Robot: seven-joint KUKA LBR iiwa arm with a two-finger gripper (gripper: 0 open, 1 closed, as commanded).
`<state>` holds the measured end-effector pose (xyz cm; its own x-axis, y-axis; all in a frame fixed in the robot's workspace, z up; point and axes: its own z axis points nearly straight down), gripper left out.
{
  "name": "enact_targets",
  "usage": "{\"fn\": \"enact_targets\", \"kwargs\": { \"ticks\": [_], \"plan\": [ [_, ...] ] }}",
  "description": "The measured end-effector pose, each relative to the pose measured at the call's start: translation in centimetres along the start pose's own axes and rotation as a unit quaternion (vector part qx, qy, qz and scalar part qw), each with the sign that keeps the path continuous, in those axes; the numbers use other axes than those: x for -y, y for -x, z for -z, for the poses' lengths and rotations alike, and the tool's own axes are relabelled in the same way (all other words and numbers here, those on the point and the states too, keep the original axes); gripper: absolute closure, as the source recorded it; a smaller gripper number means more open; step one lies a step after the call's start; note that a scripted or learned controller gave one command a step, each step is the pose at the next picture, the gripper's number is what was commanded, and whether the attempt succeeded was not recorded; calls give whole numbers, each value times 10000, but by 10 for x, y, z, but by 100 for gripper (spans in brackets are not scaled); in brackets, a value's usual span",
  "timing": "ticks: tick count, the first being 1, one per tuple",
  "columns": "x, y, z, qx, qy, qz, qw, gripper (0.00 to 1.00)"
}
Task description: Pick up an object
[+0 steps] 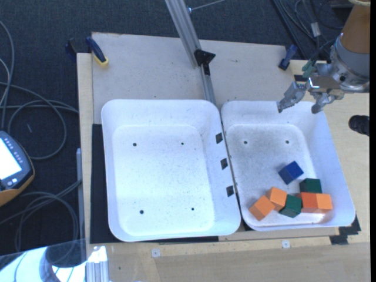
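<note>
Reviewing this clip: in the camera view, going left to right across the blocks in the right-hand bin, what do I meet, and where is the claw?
Left orange block → second orange block → blue block → dark green block → orange block at far right. The claw hangs open above the right bin's far rim, holding nothing.

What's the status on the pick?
Gripper open, nothing held, over right bin's far rim. Blocks clustered in near corner, blue block nearest. Path clear.
</note>
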<state>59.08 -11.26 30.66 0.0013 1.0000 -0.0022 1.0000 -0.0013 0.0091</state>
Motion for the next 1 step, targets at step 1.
{"fn": "enact_targets", "kwargs": {
  "ticks": [1],
  "plan": [
    [84,29,-33,-17,-81,-22,10000,0]
  ]
}}
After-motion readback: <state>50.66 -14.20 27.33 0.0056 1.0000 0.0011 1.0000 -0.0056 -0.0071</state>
